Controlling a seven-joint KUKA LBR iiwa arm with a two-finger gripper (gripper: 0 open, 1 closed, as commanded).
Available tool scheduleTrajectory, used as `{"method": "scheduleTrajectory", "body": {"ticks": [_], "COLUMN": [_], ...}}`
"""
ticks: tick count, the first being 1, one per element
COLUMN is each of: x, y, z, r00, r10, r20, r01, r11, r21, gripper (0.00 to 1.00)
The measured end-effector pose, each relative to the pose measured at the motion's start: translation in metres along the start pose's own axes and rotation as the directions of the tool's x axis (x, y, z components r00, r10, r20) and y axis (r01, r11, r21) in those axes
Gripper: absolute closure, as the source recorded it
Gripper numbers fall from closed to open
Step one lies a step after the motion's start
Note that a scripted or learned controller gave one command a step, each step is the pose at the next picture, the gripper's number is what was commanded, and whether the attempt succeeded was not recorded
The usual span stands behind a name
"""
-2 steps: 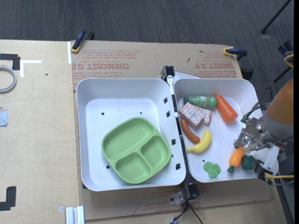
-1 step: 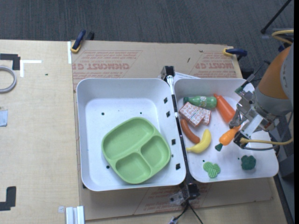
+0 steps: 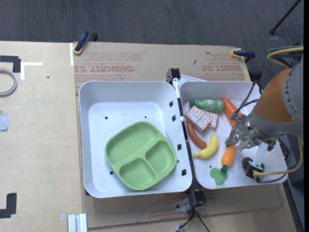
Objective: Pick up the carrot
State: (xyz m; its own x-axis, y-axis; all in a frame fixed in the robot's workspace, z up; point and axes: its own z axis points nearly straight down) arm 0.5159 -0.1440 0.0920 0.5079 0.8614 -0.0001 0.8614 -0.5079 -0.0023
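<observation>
Cardboard (image 3: 116, 64) under both bins reads "CHEMAST", mirrored; whether the end effector (image 3: 238, 140) above the carrot (image 3: 228, 155) is clenched is unclear.

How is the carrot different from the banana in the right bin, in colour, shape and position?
The carrot is orange with a green leafy end; the banana is all yellow. The carrot is straight and tapers; the banana is curved. The carrot lies right beside the gripper; the banana lies farther from it, next to the sausage. Both rest on the floor of the right bin, not lifted.
</observation>
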Motion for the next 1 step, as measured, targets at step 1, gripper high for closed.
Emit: {"method": "scheduleTrajectory", "body": {"ticks": [1], "x": [0.0519], "y": [0.0294], "z": [-0.1395], "r00": [0.978], "r10": [0.208], "r20": [0.001], "r01": [-0.208], "r11": [0.978], "r21": [-0.001], "gripper": [1.0]}}
